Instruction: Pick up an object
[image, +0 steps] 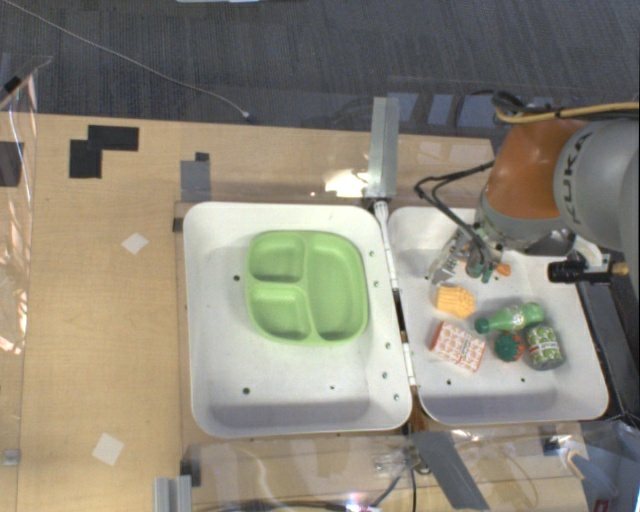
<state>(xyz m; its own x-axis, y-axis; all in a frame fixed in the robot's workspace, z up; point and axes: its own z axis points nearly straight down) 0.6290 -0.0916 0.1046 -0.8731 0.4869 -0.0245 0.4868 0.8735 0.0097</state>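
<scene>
Now hovering my hand (466, 262) low over right bin (500, 400), near its back-left part. Cannot tell hand's opening from this slant; nothing seen in its grip. Nearest thing: yellow corn piece (456, 299), just beside and below hand. Further toward front: red-white packet (458, 345), green bottle (510, 319), small green ball (509, 347), green can (544, 346). Left bin (215, 400) holds green divided plate (305, 287). Judging step as approach, before grasp. Next move likely calls for centring over corn, then descending straight.

We note a light wooden bench (100, 330) with black tape marks (100, 148) at its far left, bordered beyond by dark grey carpet (300, 50).
</scene>
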